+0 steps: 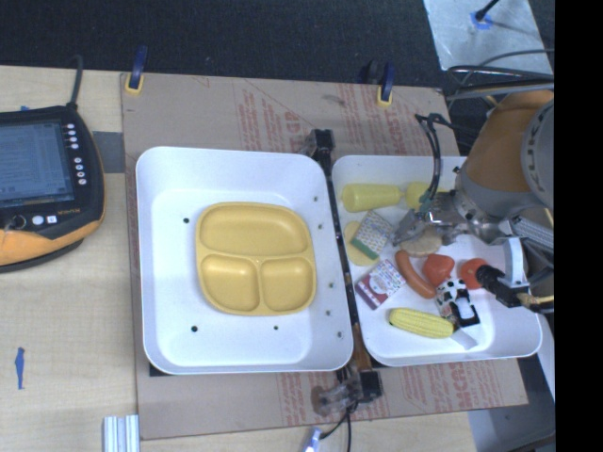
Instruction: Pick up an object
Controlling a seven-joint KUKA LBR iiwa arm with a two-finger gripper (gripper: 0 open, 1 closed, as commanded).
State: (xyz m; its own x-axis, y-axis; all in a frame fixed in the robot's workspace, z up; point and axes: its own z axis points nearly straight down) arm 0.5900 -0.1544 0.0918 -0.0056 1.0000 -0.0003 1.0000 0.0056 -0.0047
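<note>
The right bin (528,342) is where all the pickable stuff is. The left bin (160,252) just has a yellow divided plate (254,255) sitting in the middle.

The arm (504,163) reaches in from 3 o'clock, and the gripper (426,222) hangs over the middle of the right bin's pile. It's a tangle of metal and cable at this angle, so whether it's open or closed can't be made out, and nothing is visibly held.

Closest candidates: an orange sausage (415,273) lying at a slant just toward 6 o'clock from the gripper, touching a red piece (438,268) on its 3 o'clock side. A toy corn cob (421,323) lies on its side near the 6 o'clock wall, mostly clear of its neighbours. A yellow cylinder (372,196) sits at about 10 o'clock, and a checked block (370,235) and a small printed packet (381,282) lie along the 9 o'clock wall.

These all look like play food, so probably light, hollow-ish plastic: stiff enough, not fragile, but smooth and likely to squirt out of a pinch. The best bet is probably the corn. It has a bumpy surface and free space around it, so grab across the short axis at mid-length. The sausage is nearer but crowded, and it's round and glossy, so a grip across its middle would need to be square or it'll probably roll. The packet looks flat and hard to get under.
</note>
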